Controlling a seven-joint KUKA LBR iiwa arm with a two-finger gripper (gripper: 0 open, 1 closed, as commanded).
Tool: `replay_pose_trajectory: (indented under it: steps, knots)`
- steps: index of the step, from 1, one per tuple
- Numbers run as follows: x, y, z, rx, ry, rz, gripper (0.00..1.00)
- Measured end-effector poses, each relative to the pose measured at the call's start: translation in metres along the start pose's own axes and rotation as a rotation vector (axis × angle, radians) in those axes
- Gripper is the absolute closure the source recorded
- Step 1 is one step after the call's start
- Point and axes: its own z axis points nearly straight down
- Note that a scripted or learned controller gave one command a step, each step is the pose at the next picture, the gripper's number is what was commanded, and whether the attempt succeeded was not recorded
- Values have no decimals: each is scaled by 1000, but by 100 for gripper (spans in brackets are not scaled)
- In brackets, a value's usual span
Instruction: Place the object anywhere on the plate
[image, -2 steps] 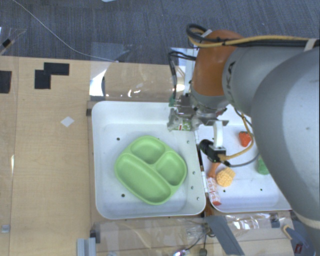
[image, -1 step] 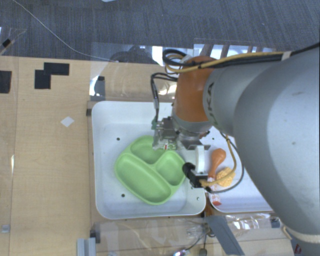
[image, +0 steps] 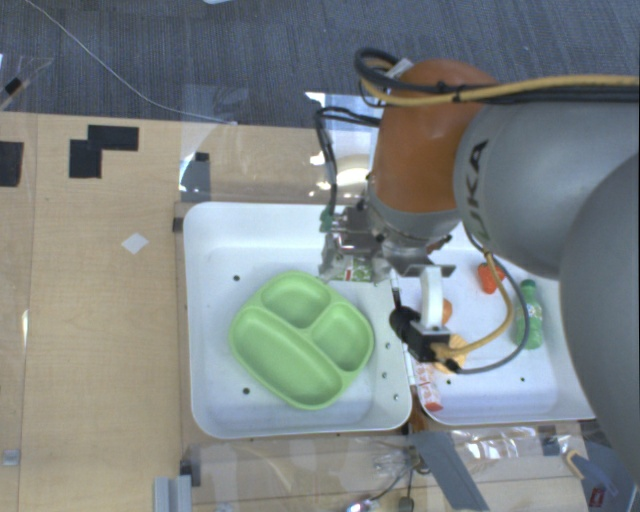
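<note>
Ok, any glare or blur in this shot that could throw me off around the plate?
Camera view: bright glare on the bench just behind the left bin, near the arm; the green plate is evenly lit and sharp; the close arm looks soft and hides much of the right bin.

Robotics lab, wooden bench (image: 90, 330) with black marker squares (image: 100, 148), two white bins (image: 215, 260), taped cabling (image: 130, 85)
</note>
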Motion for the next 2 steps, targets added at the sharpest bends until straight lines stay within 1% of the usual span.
replay_pose_trajectory:
  steps: [1,2]
  knots:
    - [1,-15,18,2,0,5,100]
    - [1,-15,18,2,0,5,0]
